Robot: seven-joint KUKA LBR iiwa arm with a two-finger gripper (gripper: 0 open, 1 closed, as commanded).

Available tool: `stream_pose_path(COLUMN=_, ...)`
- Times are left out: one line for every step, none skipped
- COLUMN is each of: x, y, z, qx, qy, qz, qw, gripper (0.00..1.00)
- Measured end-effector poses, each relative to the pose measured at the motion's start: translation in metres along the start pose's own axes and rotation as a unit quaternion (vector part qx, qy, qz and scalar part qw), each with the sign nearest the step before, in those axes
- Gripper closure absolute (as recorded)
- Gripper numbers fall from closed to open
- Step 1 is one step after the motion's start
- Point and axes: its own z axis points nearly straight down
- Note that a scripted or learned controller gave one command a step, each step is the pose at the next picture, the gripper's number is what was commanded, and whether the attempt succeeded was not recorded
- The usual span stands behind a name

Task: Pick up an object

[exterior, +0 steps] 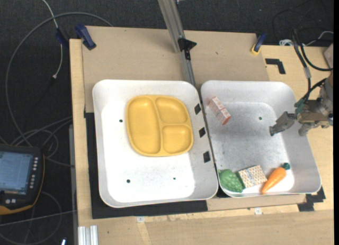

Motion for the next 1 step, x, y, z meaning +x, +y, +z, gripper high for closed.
stream_pose_path(x=-0.0001, y=0.0000, z=0.0000, qx=0.000, qy=0.000, qz=0.000, qw=1.0000, gripper=0.00)
